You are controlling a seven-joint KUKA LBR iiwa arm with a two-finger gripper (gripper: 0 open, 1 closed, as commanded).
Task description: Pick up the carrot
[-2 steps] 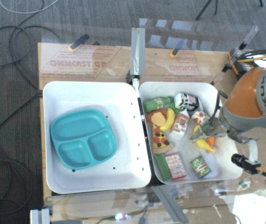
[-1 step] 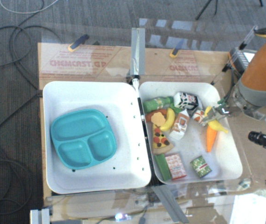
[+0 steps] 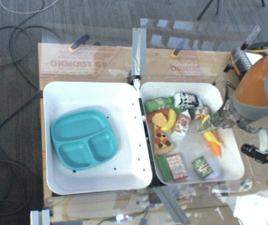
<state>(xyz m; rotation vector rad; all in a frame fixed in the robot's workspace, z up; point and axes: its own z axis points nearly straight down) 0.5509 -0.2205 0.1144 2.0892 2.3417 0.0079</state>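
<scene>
Camera view: toy carrot (image 3: pixel 214 146) lies in right bin (image 3: pixel 227 172) near right wall, under gripper (image 3: pixel 213 123); finger state cannot tell. Likely light, rigid, smooth plastic, tapered; may slip. Best grip across thicker mid-body.

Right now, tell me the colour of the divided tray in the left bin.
Turquoise, plain, seen in the camera view: the divided tray.

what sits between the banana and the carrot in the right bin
In the camera view, between the banana and the carrot stands a small white carton with an orange-brown panel, then a bare strip of bin floor.
</scene>
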